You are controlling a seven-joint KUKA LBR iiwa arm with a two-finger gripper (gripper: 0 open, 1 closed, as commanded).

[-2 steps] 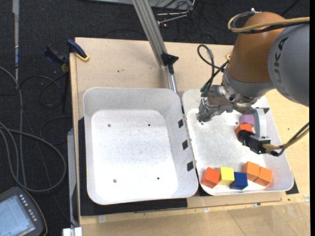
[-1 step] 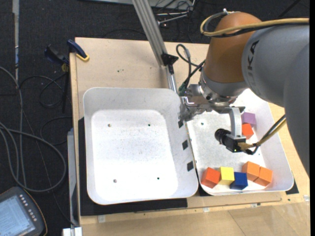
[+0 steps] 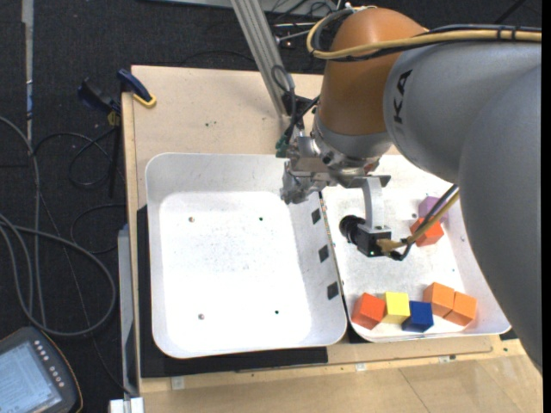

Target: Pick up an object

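Note:
Several small blocks lie in the right bin (image 3: 482,323). Along its front edge sit an orange block (image 3: 370,310), a yellow block (image 3: 397,304), a blue block (image 3: 419,317) and two more orange blocks (image 3: 441,297) (image 3: 463,308). Further back, by the arm, are a purple piece (image 3: 428,205) and a red-orange block (image 3: 430,234). My gripper (image 3: 298,188) hangs low over the rim between the two bins, near their back. It is well apart from the blocks, and the wrist hides much of it.
The left bin (image 3: 172,179) lies beside the right one. A metal strut (image 3: 258,37) slants in from the back. A blue and yellow clamp (image 3: 129,84) rests at the bench's back left corner. Cables and a tablet (image 3: 26,377) lie on the floor at left.

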